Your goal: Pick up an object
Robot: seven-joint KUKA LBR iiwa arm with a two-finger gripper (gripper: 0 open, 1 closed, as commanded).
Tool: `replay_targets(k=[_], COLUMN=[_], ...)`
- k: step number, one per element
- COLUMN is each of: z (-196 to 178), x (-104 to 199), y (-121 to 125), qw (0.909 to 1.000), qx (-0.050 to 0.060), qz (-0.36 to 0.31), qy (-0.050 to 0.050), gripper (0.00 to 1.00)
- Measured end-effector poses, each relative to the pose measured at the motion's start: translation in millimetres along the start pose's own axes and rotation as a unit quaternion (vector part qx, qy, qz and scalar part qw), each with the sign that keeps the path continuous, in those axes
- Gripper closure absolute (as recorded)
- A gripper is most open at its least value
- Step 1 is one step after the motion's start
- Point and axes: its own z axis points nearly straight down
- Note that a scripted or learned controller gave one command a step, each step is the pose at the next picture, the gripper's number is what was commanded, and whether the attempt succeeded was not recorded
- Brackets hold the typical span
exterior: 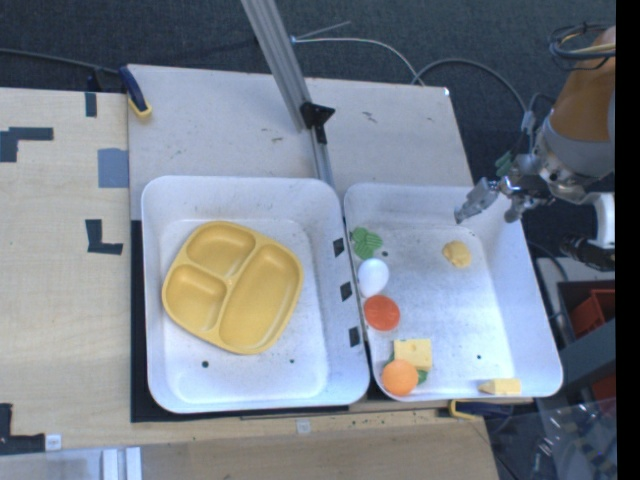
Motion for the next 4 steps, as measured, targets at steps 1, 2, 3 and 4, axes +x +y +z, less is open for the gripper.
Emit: replay_targets(k=[1, 2, 3, 4], z=[-10.2, -12.5, -12.5, -23.0], x=[0.6, -5.7, -6.6, -6.1], y=[0.5, 54.3, 52.5, 52.9], qw=[1.0, 1.0, 1.0, 1.0], qx=[0.0, -0.002, 0.0, -0.001], qz=[-0.001, -0.001, 0.0, -0.001], qy=[0.0, 0.0, 0.0, -0.001], gripper=[1.0, 1.0, 0.0, 1.0])
